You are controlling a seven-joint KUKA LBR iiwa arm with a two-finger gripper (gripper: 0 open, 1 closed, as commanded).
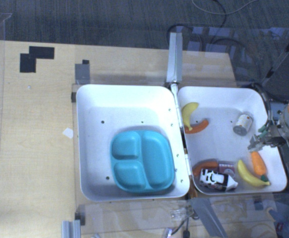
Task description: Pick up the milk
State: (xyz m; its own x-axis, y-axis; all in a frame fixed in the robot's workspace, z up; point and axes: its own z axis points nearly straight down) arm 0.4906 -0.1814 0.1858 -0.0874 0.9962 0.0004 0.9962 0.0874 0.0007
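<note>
You are looking down at a slant on a wooden bench that carries two shallow white bins side by side. The left bin [89, 133] holds a blue divided plate [142, 160], lying flat toward the near side.

The right bin [218, 103] holds the rest. The milk [217, 180], a small carton printed with black and white cow patches, lies on its side against the near wall, close to the near left corner. Touching it from behind are a reddish sausage-like piece [203, 166] and a small dark box [226, 167]. Just to its right lies a yellow banana [251, 175], and beside that a carrot [258, 163]. A silver can [242, 124] lies further back, and a second banana [189, 112] with an orange-red piece under it sits near the dividing wall.

The gripper [264, 137] reaches in over the bin's right edge, near the can and the carrot and well apart from the milk. It carries nothing; whether it is spread or closed you cannot tell at this size.

So the pick appears not to have begun: the carton rests untouched. What likely remains is to cross toward the near left corner, descend, close on the carton and lift it.
</note>
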